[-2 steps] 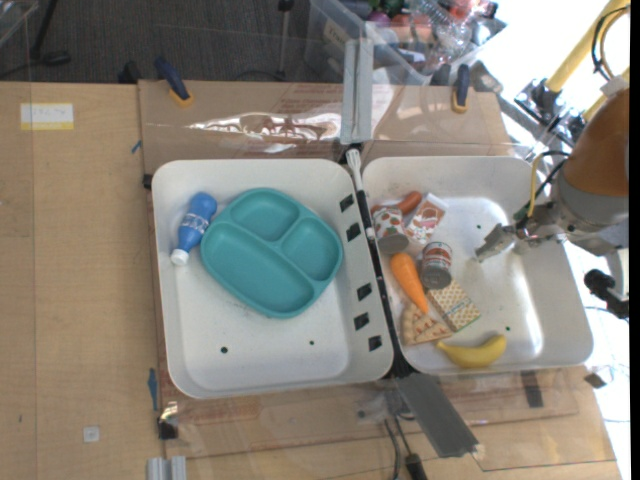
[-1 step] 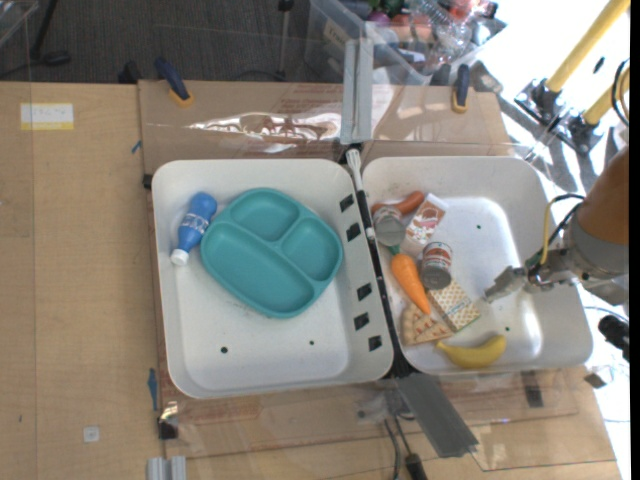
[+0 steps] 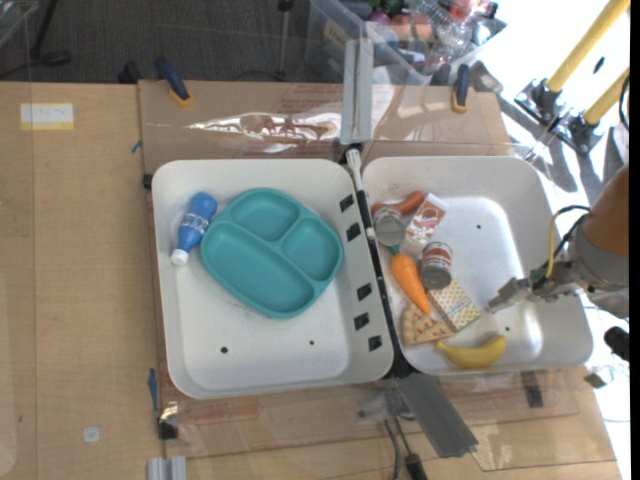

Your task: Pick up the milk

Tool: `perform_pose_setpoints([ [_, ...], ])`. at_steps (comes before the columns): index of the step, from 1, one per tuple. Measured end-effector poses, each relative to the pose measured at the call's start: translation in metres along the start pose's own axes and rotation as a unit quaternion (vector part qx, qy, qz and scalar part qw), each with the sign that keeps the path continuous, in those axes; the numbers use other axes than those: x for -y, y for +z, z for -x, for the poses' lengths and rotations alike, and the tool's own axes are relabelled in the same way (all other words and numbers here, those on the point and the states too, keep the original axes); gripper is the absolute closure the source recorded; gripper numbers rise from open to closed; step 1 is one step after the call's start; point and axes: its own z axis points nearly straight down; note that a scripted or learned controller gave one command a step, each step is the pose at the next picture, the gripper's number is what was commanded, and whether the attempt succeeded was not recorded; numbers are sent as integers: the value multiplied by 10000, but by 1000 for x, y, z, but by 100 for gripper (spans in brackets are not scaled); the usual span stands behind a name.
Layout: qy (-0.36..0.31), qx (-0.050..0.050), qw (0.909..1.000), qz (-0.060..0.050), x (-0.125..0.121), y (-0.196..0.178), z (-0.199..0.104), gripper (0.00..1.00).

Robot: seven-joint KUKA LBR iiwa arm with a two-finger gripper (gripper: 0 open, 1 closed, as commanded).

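Milk carton tilted in right bin

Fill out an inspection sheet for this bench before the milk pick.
Surface: two white bins, left bin and right bin, side by side on a wooden bench.
Job's things: milk carton lying in the right bin, beside a can.
Clutter: carrot, banana, crackers in the right bin; teal plate and blue bottle in the left.
Grippers: gripper low in the right bin, apart from the milk carton.
Cables: black cable looping by the arm.
Surroundings: clear tub of objects behind the bins.
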Motion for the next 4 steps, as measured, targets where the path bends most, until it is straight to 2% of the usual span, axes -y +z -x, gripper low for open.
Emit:
perform_pose_setpoints([
  [1, 41, 62, 10000, 20, 1, -12, 7, 100],
  [2, -42, 40, 10000, -69, -87, -150, 22, 100],
  [3, -45, 34, 10000, -80, -87, -148, 21, 0],
  [4, -12, 23, 10000, -82, -74, -34, -102, 0],
])
